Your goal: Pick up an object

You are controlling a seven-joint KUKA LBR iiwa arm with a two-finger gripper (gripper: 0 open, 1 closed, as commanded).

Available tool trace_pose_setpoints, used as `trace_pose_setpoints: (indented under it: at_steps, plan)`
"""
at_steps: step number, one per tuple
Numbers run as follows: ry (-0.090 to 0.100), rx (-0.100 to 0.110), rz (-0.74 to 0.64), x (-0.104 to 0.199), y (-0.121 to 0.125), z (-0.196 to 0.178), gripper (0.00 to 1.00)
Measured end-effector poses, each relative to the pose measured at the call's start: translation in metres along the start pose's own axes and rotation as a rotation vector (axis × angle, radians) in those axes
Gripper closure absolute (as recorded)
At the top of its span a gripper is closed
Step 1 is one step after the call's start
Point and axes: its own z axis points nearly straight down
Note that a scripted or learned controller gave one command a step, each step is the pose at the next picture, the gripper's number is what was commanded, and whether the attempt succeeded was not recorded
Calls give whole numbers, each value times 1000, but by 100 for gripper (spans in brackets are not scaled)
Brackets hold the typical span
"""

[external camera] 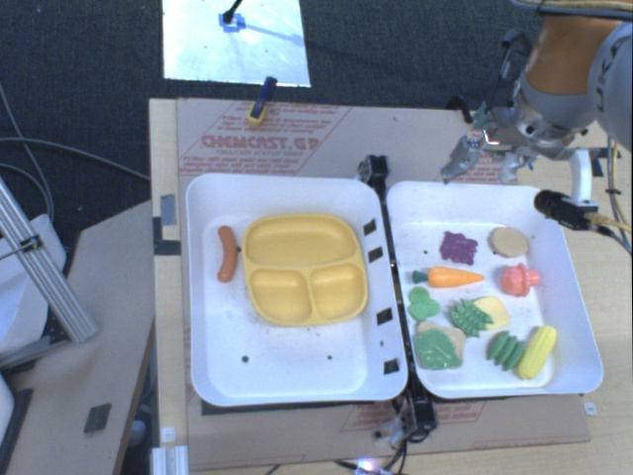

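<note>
While the big grey arm with its orange band (584, 38) hangs over the far right corner of the bench, nothing has been picked yet, so by my read this is the approach step. Its two-finger gripper (485, 161) hovers just beyond the back rim of the right-hand shallow white bin (574, 265), fingers spread wide with nothing between them.

Over on the left, the other shallow white bin (198, 295) carries a yellow plastic divided plate (302, 267) with an orange-brown toy sausage (227, 253) lying just beside it.

All the likely targets sit in the right bin: a pale green lettuce-like piece (438, 348) at the near left, a yellow toy corn cob (538, 350) at the near right, an orange toy carrot (455, 277) in the middle, a purple toy grape bunch (458, 246) and a round tan toy slice (508, 241) nearest the gripper, then a pink-red toy piece (517, 279) and a small cluster of green pods (504, 348).

Next move, I'd say: swing forward over the rim, centre on the grapes or the tan slice, drop straight down and close. Those toys lie close together, so a clean line matters.
</note>
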Motion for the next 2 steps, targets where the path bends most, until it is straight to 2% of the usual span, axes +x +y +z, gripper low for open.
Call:
trace_pose_setpoints:
  at_steps: [1, 2]
  plan:
    - [3, 14, 4, -1, -84, 83, 0]
    - [-2, -2, 4, -41, -34, 107, 0]
